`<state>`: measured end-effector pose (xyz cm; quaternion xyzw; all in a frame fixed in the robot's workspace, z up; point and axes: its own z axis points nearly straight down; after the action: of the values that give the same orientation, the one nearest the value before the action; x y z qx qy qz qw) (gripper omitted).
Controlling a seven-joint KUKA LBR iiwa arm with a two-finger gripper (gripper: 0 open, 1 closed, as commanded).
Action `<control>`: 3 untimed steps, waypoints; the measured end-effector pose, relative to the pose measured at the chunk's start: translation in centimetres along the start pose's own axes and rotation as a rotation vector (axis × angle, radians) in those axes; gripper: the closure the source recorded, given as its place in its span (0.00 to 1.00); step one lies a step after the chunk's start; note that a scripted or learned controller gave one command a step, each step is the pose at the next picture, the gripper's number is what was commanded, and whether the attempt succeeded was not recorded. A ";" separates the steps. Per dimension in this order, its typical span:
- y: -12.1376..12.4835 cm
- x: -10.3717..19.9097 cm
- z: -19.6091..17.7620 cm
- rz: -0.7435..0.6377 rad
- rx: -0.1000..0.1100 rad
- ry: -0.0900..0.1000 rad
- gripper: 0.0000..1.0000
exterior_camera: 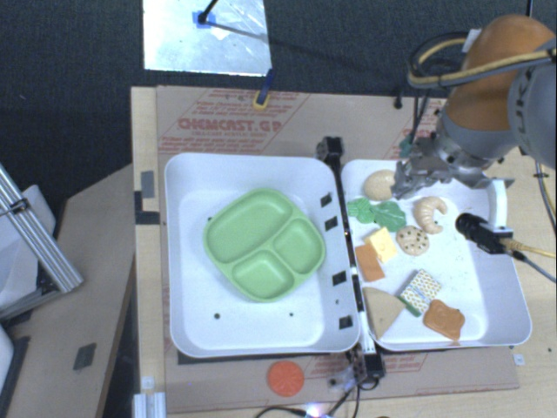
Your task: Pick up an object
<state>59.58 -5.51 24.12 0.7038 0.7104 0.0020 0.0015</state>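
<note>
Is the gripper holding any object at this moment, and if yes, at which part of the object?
It cannot be told. The gripper is low in the right bin, between the beige roll and the croissant, but no object shows between its fingers.

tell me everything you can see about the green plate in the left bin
The green plate is pale green, looks like matte plastic, and has rounded corners and three compartments: one large, two smaller. It lies flat, turned at an angle, near the middle of the left bin. Nothing lies in it, and only the bin floor touches it.
</note>
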 end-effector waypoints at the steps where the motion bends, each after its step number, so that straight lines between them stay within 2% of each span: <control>1: 2.6 4.2 0.1 0.000 0.001 0.001 1.00; 2: 3.5 7.1 2.7 0.001 0.005 0.000 1.00; 3: 3.5 6.2 1.4 0.007 0.002 -0.001 1.00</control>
<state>63.08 0.71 22.76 0.7064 0.7078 0.0011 0.0010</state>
